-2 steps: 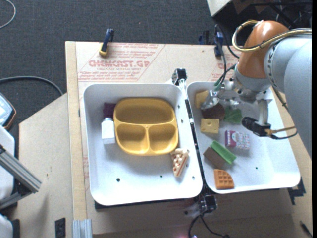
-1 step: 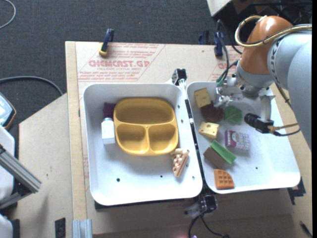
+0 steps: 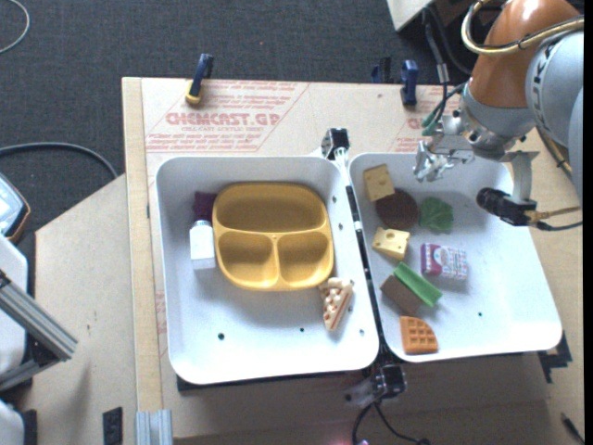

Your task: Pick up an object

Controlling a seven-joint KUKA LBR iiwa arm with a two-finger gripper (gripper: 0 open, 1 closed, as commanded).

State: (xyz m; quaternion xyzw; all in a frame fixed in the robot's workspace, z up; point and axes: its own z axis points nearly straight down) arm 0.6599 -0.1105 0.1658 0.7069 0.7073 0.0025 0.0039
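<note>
We count seven toy foods in the right bin (image 3: 519,313). The left bin (image 3: 176,248) holds one yellow tray (image 3: 273,235), one pizza slice (image 3: 335,302) and one small bottle (image 3: 202,245). Our hand (image 3: 435,167) hovers over the right bin's top edge, holding nothing we can see; we can't tell how open it is. The surface (image 3: 148,146) is plywood on dark carpet (image 3: 83,54).

toys (image 3: 408,248) crowd right bin's (image 3: 519,313) left half

Evenly and brightly lit from overhead, with soft short shadows inside the white bins (image 3: 176,276), mild glare there, slight softness throughout.
</note>
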